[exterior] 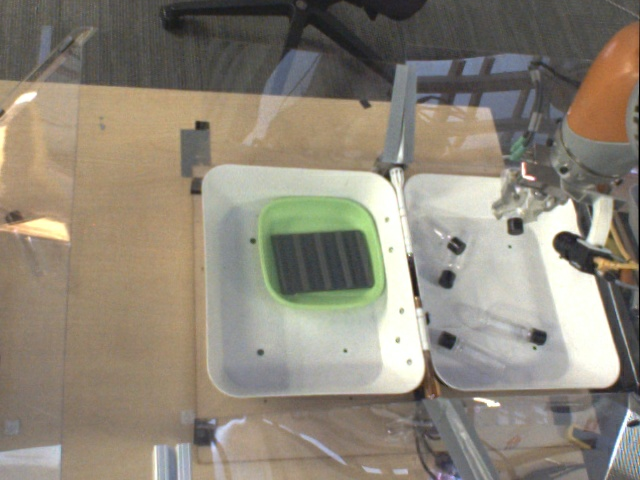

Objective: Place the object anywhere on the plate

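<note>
Scanning left to right: green plate (321, 250) sits in left bin (230, 358), dark ridged insert inside, no object on it yet. Right bin (590, 363) holds small clear objects with black caps (455, 244), scattered, apart from each other. My gripper (518, 210) hovers over right bin's upper area, far from plate. Finger opening: cannot tell. Nothing visibly held. Judgement: task at start; pick, carry, place all remain.
</note>
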Tool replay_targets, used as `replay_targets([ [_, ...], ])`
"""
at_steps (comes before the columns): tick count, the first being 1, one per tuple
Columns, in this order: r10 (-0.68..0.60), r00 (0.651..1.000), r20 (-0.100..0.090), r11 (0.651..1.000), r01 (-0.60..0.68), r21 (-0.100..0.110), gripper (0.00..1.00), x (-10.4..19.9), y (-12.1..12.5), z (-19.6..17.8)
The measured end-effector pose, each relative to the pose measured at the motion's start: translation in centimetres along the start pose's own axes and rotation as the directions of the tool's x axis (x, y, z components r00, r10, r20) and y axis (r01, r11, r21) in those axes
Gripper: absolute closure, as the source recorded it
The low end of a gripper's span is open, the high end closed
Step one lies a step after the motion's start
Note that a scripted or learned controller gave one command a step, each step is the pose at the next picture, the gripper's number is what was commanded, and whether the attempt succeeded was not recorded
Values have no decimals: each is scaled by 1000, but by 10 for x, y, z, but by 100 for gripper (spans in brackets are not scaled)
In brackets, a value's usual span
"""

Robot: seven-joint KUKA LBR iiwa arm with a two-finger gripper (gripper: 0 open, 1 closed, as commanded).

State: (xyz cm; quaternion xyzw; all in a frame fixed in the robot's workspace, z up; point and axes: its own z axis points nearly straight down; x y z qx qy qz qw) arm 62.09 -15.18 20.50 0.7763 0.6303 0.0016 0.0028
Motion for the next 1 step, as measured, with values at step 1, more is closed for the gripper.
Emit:
replay_targets([
  [1, 0, 1000, 0, 1000, 0, 0, 0, 0, 0, 0],
])
